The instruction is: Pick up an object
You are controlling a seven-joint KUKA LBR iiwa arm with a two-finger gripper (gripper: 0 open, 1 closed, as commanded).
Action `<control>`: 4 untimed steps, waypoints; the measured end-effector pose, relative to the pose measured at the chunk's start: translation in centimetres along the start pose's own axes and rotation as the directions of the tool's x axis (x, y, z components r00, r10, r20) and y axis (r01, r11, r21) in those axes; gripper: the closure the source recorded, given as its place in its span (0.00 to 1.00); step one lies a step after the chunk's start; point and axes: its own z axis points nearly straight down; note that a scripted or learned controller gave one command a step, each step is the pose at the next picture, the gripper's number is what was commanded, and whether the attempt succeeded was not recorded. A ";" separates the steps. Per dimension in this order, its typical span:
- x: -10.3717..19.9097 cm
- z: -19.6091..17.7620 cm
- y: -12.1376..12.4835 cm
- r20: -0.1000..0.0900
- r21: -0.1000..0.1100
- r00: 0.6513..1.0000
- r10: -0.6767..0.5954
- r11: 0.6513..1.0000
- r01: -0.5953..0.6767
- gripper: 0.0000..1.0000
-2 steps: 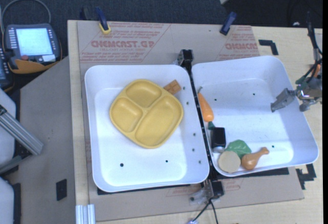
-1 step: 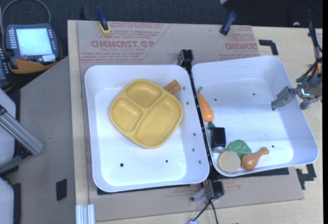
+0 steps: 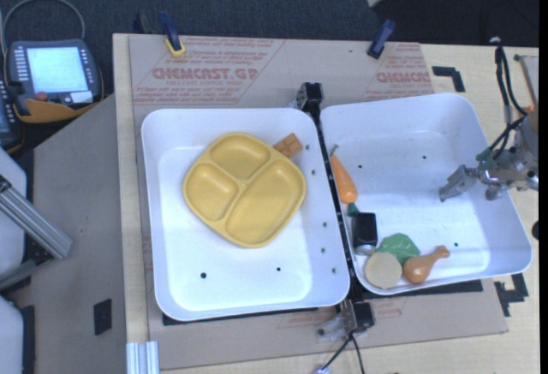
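Observation:
In the right bin (image 3: 411, 124) an orange carrot (image 3: 344, 180) lies along the left wall. Toward the front left corner sit a black block (image 3: 366, 229), a green leafy piece (image 3: 400, 245), a beige round piece (image 3: 384, 270) and a brown drumstick (image 3: 425, 264). My gripper (image 3: 473, 184) hangs over the right side of this bin, well to the right of the carrot and above the drumstick in the view. It is open, with nothing between its fingers. The left bin (image 3: 171, 261) holds a yellow divided plate (image 3: 247, 188) with a small brown piece (image 3: 288, 145) at its far edge.
Both bins rest on a cardboard sheet (image 3: 257, 64) clamped at the back. A pendant with a screen (image 3: 56, 73) lies off the bench at the left. Cables (image 3: 505, 81) hang near the right bin's right rim.

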 end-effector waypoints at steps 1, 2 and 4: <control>0.1 4.4 0.5 -0.002 0.004 1.000 -0.001 1.000 0.001 0.00; 0.2 8.9 0.8 -0.004 -0.003 1.000 -0.002 1.000 0.002 0.00; -0.7 2.0 0.9 0.004 -0.007 1.000 -0.001 1.000 0.001 1.00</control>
